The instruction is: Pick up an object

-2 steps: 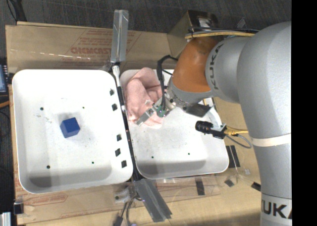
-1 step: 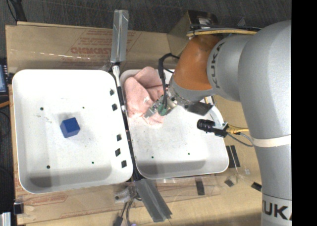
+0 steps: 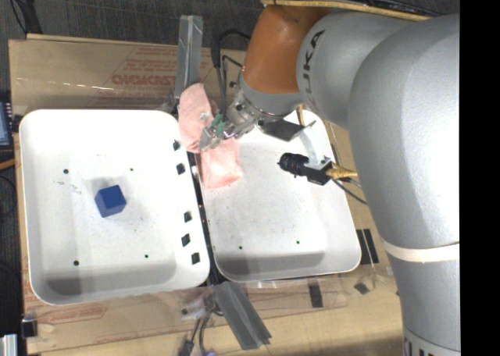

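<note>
grey arm (image 3: 391, 112) bent low, gripper (image 3: 212, 134) on pink cloth (image 3: 215, 155)

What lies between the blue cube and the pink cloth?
In the camera view, bare white floor of the left bin and the two bins' adjoining rims separate the blue cube from the pink cloth.

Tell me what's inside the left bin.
Inside the left bin sits one blue cube, alone on the white floor, plus a few small dark spots. Nothing covers the floor. The gripper is over at the right bin, by a pink cloth.
</note>
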Motion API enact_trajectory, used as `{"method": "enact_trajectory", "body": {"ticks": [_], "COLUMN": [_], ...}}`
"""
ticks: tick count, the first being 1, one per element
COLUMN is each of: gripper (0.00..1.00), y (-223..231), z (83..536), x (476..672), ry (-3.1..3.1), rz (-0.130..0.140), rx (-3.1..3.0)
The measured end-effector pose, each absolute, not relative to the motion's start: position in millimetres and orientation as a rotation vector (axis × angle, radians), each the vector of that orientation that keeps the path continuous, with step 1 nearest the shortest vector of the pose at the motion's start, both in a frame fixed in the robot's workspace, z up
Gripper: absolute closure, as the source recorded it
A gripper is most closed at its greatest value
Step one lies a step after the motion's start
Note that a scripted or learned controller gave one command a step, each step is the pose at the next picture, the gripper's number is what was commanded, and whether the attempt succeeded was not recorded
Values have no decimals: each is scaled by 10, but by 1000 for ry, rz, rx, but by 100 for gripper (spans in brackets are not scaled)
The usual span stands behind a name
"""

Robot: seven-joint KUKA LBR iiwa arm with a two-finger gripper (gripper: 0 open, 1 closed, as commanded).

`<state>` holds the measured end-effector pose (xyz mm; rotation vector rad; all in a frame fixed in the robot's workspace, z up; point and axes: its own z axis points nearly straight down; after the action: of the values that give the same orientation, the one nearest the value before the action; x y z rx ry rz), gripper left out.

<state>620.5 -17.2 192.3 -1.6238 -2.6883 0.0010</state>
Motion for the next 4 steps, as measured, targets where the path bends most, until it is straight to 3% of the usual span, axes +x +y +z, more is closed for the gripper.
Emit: {"method": "enact_trajectory", "body": {"ticks": [1, 2, 3, 4], "gripper": [100, 100, 0, 0], "y": [177, -683, -680, -1153], "z": [1916, 1913, 1916, 1204], "x": [6564, 6023, 6026, 6493], "ry": [-2561, -2529, -2530, -2506], "rz": [3, 5, 4, 3], "rx": [-1819, -1859, -1859, -1892]}}
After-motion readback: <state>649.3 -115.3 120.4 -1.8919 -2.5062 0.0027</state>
